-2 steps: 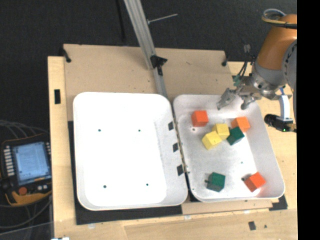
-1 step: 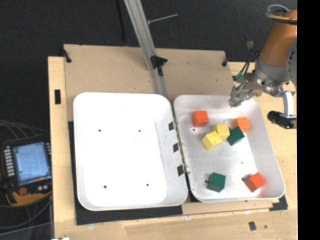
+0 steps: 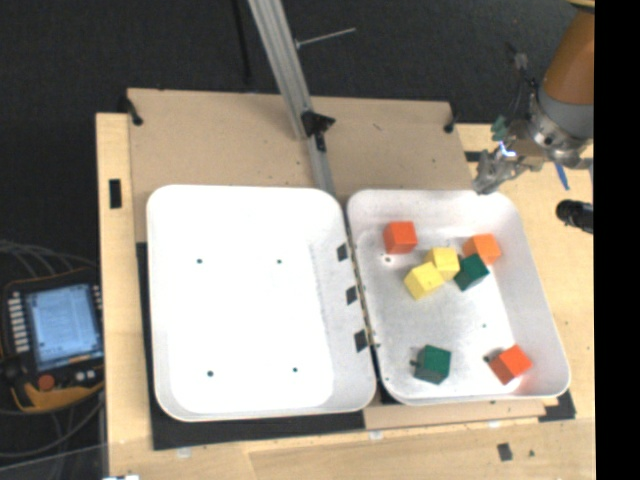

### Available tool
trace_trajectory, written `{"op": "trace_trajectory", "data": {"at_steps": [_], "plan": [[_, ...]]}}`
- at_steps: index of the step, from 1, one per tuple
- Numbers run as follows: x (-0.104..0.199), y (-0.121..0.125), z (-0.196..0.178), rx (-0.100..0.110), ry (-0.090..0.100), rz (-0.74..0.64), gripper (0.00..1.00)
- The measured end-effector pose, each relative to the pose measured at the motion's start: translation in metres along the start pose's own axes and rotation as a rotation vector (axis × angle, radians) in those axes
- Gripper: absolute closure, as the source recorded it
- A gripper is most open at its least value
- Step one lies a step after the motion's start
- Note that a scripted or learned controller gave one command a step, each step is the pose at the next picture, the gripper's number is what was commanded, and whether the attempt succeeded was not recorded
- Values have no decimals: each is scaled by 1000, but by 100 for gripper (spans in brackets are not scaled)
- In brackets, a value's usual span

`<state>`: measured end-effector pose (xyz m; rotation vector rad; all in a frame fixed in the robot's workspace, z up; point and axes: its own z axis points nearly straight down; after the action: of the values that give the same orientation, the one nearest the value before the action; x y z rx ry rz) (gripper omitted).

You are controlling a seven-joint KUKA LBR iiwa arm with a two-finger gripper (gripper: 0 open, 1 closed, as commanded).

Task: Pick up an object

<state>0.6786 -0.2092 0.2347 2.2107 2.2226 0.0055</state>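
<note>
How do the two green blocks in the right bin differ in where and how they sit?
The upper green block sits in a cluster, against a yellow block and an orange block; the lower green block stands alone near the right bin's front wall. The upper one lies nearer the gripper, the lower one farther away. Both are dark green cubes of similar size.

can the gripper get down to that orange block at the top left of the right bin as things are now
Probably yes. The orange block sits apart from the yellow blocks, open from above, and the gripper hangs over the bin's far rim.
</note>
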Motion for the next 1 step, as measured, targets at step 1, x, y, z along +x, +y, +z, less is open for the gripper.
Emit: {"op": "trace_trajectory", "data": {"at_steps": [1], "plan": [[-1,1,-32,1,1,-2,100]]}}
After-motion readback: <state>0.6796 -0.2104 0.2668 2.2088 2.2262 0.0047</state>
